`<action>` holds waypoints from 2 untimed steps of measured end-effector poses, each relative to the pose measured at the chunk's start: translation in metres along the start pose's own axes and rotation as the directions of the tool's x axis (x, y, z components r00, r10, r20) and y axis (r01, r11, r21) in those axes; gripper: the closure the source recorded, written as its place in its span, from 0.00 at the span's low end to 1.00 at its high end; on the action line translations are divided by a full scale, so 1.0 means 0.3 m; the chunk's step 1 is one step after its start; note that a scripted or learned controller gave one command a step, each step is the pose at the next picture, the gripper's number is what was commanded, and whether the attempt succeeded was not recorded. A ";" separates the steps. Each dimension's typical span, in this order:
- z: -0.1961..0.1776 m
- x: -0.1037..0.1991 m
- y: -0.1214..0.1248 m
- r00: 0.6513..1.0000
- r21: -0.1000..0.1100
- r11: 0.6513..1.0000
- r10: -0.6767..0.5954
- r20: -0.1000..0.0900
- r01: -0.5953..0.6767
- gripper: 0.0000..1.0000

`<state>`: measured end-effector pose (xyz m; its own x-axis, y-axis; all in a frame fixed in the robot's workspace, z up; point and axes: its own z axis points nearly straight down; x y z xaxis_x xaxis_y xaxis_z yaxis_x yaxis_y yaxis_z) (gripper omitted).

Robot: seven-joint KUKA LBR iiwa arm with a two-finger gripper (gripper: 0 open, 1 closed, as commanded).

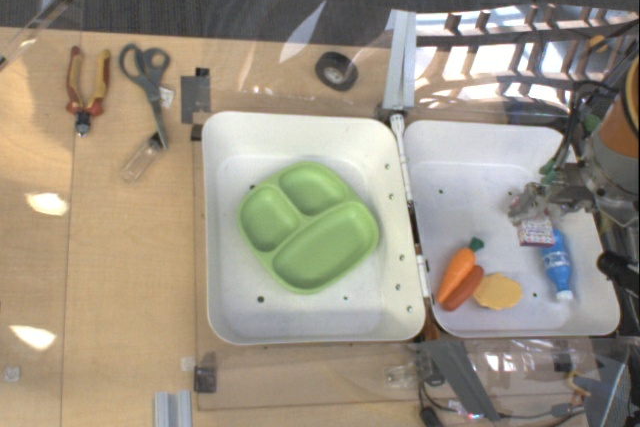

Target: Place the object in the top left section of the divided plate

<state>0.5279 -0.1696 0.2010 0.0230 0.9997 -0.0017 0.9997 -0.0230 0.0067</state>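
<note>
A green divided plate [309,227] with three sections lies in the left white bin [230,305]. The right white bin [440,165] holds an orange toy carrot [459,277], a flat yellow piece [498,292] beside it, a small blue bottle [557,267] and a pink-and-white packet [537,233]. My gripper [528,203] hangs over the right bin, just above the packet and up-left of the bottle. The arm [610,150] comes in from the right edge. I see nothing held in the gripper.
On the wooden bench to the left lie red-handled pliers [84,87], grey scissors [148,80] and a small clear tube [141,158]. A black tape roll [336,69] sits behind the bins. A metal rail [400,55] stands between the bins at the back.
</note>
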 end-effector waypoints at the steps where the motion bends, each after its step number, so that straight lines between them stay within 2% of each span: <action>1: -0.114 0.316 0.221 0.996 0.002 0.996 0.094 -0.002 -0.094 1.00; 2: -0.216 0.548 0.321 1.000 0.003 1.000 0.000 -0.001 0.000 1.00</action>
<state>0.6274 -0.0074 0.2662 0.0232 0.9997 -0.0004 0.9997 -0.0232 0.0039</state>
